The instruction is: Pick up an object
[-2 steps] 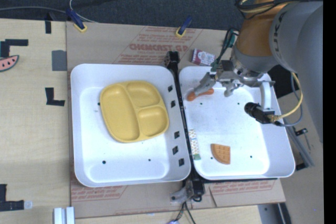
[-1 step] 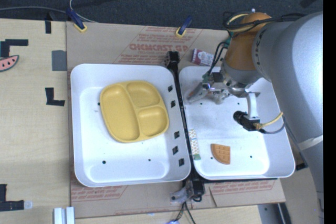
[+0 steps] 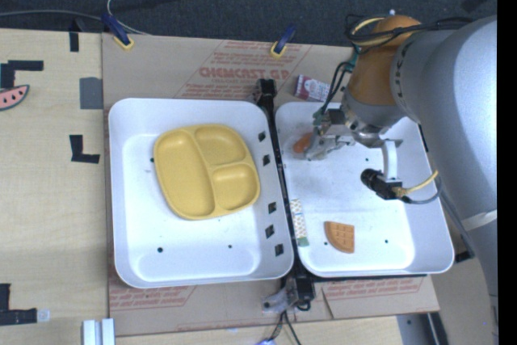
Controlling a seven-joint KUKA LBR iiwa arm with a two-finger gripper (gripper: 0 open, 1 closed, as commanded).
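The camera view looked down at a slant on a bench covered with cardboard, bearing two shallow white bins side by side. The left bin [image 3: 129, 174] held a yellow divided plate [image 3: 208, 170] with three compartments, lying flat near its middle. The right bin [image 3: 420, 254] held two small things: an orange waffle-like piece [image 3: 340, 236] lying alone near the front, and a small orange object [image 3: 300, 145] near the back left corner, just inside the wall shared with the other bin. The grey arm [image 3: 460, 109], with its orange band [image 3: 380, 69] above the wrist, reached in from the right, and its gripper [image 3: 321, 143] was low over the right bin, right next to that small orange object (touching it or merely beside it, the view did not settle). How the tool was set, wide or narrow, could not be told from this angle, and nothing was seen between its tips. A small wrapped packet [image 3: 309, 87] lay on the cardboard behind the right bin. Judged from this, the task was at the reaching stage: the arm was at a likely target, but closing on it and lifting it clear were still left to do.
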